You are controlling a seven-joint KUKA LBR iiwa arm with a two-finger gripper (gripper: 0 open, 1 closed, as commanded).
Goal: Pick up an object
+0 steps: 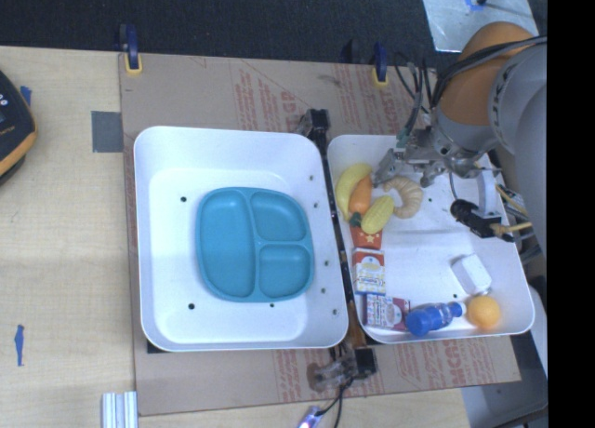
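In the upper right of the frame, the end effector (402, 167) hangs over a croissant (406, 195) in the right bin (423, 331); whether it pinches anything, I cannot tell.

Hidden and cut off
The gripper (402, 167) fingertips blur into the croissant (406, 195) beneath; the banana (350, 184) lies partly under the carrot (360, 198); carton (369, 273) print is unreadable; the yellow-black device (13, 130) is cropped at the left edge.
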